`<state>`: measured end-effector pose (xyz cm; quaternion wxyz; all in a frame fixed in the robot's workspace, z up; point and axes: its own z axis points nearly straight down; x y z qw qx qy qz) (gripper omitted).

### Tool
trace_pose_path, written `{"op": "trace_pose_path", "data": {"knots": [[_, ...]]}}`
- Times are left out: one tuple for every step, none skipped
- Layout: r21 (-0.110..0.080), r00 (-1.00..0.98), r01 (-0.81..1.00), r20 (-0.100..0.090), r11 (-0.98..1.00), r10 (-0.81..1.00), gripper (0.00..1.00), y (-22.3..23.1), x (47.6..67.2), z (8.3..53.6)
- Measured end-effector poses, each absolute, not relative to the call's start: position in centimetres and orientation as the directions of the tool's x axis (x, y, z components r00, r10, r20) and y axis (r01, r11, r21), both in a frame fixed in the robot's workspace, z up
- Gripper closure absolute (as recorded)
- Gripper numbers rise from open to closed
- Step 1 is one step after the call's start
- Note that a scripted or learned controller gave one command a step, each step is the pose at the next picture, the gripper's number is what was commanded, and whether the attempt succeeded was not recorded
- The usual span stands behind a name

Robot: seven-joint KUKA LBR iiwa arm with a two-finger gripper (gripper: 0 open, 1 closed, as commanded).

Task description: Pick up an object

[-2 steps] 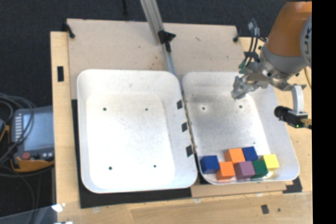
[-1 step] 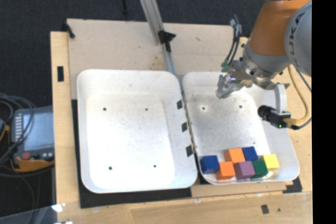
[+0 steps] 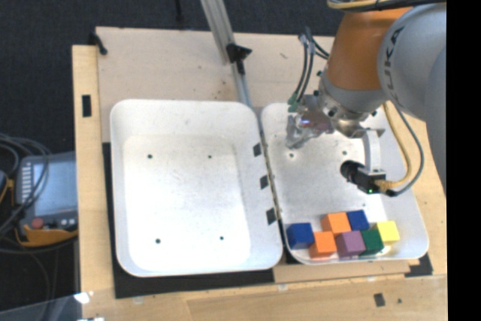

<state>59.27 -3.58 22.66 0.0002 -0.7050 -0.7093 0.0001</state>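
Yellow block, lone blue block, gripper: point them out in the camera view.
yellow block (image 3: 388, 231), camera view, top face.
lone blue block (image 3: 300, 234), camera view, top face.
gripper (image 3: 299, 133), camera view, at its tip.

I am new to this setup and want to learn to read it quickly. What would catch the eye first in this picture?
First, the big grey arm with its orange band, reaching in from the right over the far end of the right bin. Next, the cluster of coloured blocks packed in that bin's near corner: blue, orange, purple, green and yellow. The gripper hangs well away from them, above bare bin floor.
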Motion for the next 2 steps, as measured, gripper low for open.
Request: {"op": "trace_pose_path", "data": {"knots": [[0.0,-0.006,1.0,0.001,0.006,1.0,1.0,1.0,58.1,22.0],[-0.001,-0.007,1.0,0.001,0.007,1.0,1.0,6.2,57.2,21.4]]}}
